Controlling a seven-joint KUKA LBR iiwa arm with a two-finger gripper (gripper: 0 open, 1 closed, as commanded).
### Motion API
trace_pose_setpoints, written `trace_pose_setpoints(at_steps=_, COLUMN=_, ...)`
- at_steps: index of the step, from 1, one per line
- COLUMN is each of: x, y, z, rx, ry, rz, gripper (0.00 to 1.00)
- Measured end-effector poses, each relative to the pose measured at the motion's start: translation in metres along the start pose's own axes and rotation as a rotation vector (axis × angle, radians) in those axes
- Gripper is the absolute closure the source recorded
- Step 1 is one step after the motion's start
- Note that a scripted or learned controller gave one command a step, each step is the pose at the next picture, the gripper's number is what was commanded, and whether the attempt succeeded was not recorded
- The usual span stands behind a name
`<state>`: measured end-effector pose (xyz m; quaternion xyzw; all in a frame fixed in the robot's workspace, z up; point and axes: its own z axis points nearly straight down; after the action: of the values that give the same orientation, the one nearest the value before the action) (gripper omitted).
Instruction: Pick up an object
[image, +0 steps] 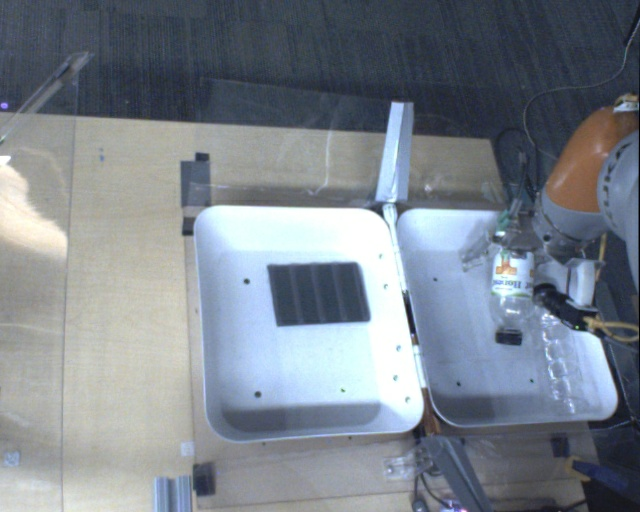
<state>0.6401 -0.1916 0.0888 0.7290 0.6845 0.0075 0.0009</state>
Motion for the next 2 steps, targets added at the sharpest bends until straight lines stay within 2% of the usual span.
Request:
trace_pose_setpoints(at_steps=1, x=0.0028, y=0.0019, z=-0.0109, rx=-0.004, ry=0.0, rz=-0.006, gripper=1.0)
trace_pose_setpoints(at_steps=2, x=0.0028, y=0.0018, z=-0.0108, rx=-0.004, ry=0.0, rz=-0.006, gripper=0.0)
